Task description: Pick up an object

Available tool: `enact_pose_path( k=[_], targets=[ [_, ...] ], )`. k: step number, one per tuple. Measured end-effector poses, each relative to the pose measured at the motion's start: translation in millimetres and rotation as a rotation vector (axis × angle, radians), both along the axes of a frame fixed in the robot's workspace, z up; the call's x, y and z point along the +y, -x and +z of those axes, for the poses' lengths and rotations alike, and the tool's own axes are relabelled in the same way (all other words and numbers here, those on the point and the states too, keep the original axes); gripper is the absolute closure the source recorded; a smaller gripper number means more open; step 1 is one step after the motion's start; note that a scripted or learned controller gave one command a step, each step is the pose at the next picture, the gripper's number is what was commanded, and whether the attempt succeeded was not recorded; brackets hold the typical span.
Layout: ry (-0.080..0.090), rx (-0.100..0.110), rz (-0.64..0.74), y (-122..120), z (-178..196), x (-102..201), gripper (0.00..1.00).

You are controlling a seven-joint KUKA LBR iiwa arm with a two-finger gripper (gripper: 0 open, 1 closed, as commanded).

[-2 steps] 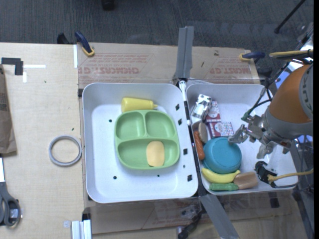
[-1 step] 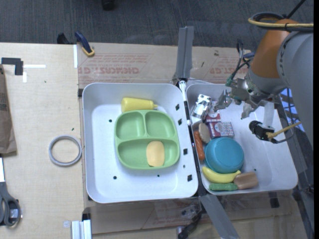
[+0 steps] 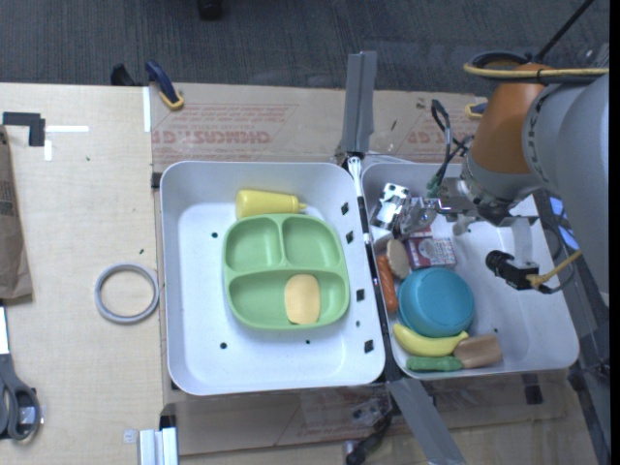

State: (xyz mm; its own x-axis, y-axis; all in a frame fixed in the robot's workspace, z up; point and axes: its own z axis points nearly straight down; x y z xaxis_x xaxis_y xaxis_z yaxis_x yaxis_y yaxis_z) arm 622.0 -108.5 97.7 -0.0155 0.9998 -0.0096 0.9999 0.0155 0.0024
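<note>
The thing nearest to my reach is the small maroon packet [image 3: 429, 252], which lies flat in the right bin [image 3: 542, 332], just beside the rim of the blue bowl [image 3: 437, 301] and next to an orange carrot-like piece [image 3: 387, 281] near the dividing wall. My gripper [image 3: 405, 209] hangs above the upper left part of this bin, a little above the packet and toward the wall; whether its metal parts are spread or pressed together I cannot tell from this view, and I see nothing held there. To do this step well, I think I should choose one target and come down straight over it, because this bin is crowded: the bowl touches the banana [image 3: 429, 341], and below it lie a green pod [image 3: 433, 363] and a tan block [image 3: 478, 351], all close together. The packet is thin and flat, so I judge it hard to pinch from above; a rounder object may be an easier choice. I should also keep away from the bin wall, which could stop one side of me during the descent. In the left bin [image 3: 189, 289] there is more room: a green divided plate [image 3: 281, 260] with a pale yellow piece [image 3: 301, 298] in its lower compartment, and a yellow bottle-like object [image 3: 265, 202] just beside its top edge.
</note>
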Motion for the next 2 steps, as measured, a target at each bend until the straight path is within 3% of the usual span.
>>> enact_pose_path(
  k=[1, 2],
  targets=[
    [0.006, 0.029, 0.255, -31, 0, -7, 0.00],
    [-0.004, 0.004, 0.167, 5, -5, 5, 0.00]
  ],
)
